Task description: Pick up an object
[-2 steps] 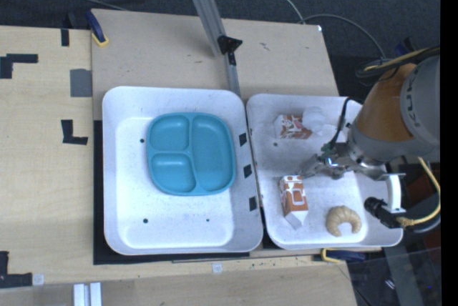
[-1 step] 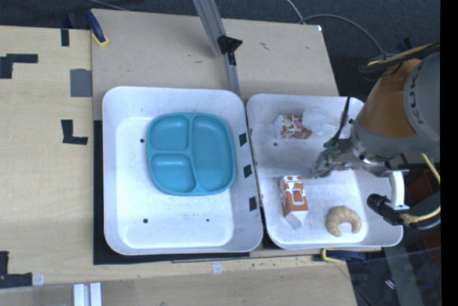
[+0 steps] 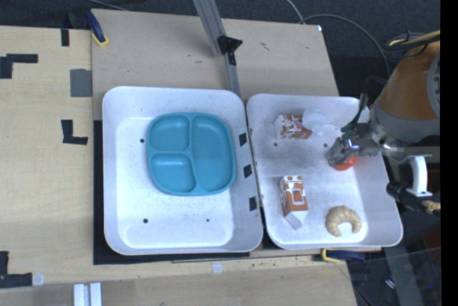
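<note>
My gripper (image 3: pixel 343 151) is low over the right side of the right bin (image 3: pixel 372 190), reaching in from the right. A small red object (image 3: pixel 346 163) lies directly under its tip and is partly covered by it. Further left in that bin a brown-and-white carton (image 3: pixel 293 126) lies at the back, with a clear plastic piece (image 3: pixel 320 125) beside it. A second brown-and-white carton (image 3: pixel 293 196) lies toward the front. A tan croissant (image 3: pixel 343 220) rests near the front right corner.
The left bin (image 3: pixel 122 176) holds a blue divided plate (image 3: pixel 192 153). A grey metal pole (image 3: pixel 207 4) slants in from the top to the gap between the bins. Cables run behind the bench at the upper right.
</note>
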You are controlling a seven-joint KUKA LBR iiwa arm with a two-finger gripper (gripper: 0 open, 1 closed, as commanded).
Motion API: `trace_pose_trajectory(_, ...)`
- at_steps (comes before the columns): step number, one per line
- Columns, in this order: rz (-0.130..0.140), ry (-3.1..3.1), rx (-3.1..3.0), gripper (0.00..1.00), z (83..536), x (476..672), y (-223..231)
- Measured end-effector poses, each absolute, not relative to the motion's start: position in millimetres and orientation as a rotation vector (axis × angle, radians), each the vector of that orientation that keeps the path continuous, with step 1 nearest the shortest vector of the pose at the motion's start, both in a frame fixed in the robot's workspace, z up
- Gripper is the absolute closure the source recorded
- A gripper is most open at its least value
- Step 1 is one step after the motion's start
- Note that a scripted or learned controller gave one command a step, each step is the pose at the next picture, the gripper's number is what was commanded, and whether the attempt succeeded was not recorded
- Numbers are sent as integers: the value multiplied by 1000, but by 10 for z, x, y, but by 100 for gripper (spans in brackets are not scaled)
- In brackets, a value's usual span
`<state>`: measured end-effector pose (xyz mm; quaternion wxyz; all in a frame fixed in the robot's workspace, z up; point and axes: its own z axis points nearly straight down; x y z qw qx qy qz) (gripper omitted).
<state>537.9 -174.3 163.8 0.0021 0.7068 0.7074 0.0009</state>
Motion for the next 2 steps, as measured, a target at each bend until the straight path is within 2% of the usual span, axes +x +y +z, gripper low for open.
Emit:
trace_pose_trajectory(1,3,2219,2217,100,2256,5369,-1798)
trace_pose_trajectory(2,3,2220,2216,100,2744,5467,-1836)
